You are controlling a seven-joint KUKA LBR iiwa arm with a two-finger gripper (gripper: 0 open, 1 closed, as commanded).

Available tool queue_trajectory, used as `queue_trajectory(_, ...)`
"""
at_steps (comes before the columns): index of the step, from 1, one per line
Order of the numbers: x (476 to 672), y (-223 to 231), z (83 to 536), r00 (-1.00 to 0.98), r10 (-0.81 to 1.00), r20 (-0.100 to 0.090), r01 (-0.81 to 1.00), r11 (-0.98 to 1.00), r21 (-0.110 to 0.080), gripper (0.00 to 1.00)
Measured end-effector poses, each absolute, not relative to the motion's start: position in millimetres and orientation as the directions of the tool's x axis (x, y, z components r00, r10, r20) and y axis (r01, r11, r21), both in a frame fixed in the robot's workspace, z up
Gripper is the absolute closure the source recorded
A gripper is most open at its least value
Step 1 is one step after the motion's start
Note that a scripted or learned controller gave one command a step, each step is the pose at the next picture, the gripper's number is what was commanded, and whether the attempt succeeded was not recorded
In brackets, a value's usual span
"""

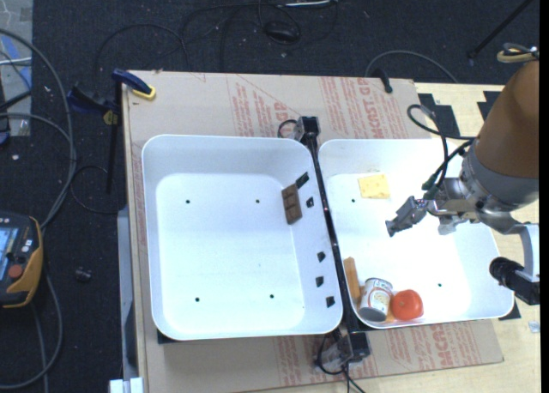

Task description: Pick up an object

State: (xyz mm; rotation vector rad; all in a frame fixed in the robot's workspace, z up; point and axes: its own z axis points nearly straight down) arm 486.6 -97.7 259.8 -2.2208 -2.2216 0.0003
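Hovering: gripper [403, 221] hanging over the middle of the right bin [480, 310], reaching in from the bin's right side on the grey arm [506, 160] with its orange band.
Claw state: cannot tell, fingers showing as one dark blurred shape, too small to read any gap; nothing showing between them.
Sitting near far edge of right bin: yellow sponge-like square [373, 186], lying flat, apart from the gripper, toward the bin's far left corner.
Resting in near left corner of right bin: small can [375, 297] lying tilted, just beside a red tomato-like ball [407, 304] on its right.
Lying along left wall of right bin: thin orange stick [351, 276], just beside the can, running lengthwise with the wall.
Sitting in left bin [171, 155]: brown chocolate-bar-like piece [292, 204], close to the bin's right wall, toward the far right corner, well apart from the gripper.
Carrying both bins: cardboard-topped bench [223, 99], bins touching side by side along a dark central divider [324, 211].
Clamping at far left corner of bench: blue and yellow clamp [133, 84].
Trailing across far edge of bench: black cables [403, 65].
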Motion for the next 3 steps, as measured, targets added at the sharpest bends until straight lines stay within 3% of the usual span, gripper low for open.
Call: queue_trajectory(3, 499.2, -99, 117, 0.000, 1.000, 0.001, 1.000, 0.000, -0.004, 0.00)
